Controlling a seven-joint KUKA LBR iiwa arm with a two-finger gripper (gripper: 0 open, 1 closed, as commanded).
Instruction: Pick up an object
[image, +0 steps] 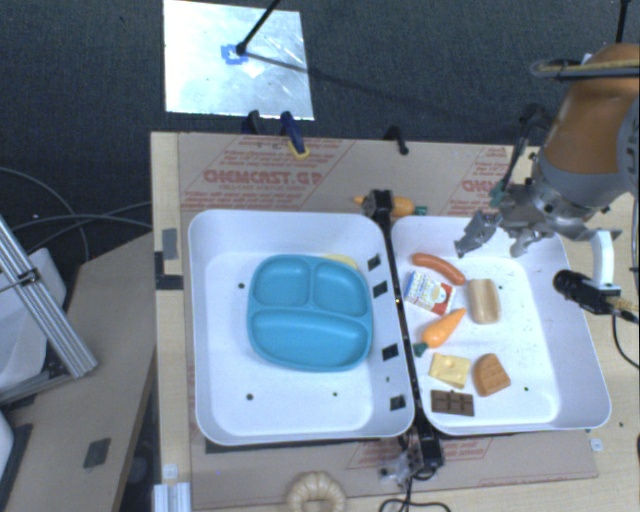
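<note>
So the arm (590, 120) comes in from the upper right of the frame, and its hand (497, 235) hangs over the top edge of the right bin (580, 380). The two fingers are spread apart with nothing between them, so it's open and not holding anything. One finger (473, 236) points down toward the hot dog.

The right bin has all the little toy food in it. The hot dog (438, 267) lies near the top left of that bin, just below and left of the hand, not touching it. Right under it is a small carton (427, 291) with a red and white label, and next to that on the right a tan bread roll (483, 300). Below the carton there's a carrot (442, 327) lying at a slant, then a yellow cheese slice (450, 370), a brown bread piece (491, 374) beside it, and a chocolate bar (451, 403) near the bottom edge.

The left bin (215, 330) has a blue divided plate (308, 310) sitting in the middle, with something pale yellow peeking out behind its upper right edge, can't tell what.

Both bins sit on a cardboard sheet (260, 175) on the bench. Up top there's a shiny metal plate (200, 60) on the dark floor, and a pale ring-shaped thing (318, 492) sits at the bottom edge of the frame.
</note>
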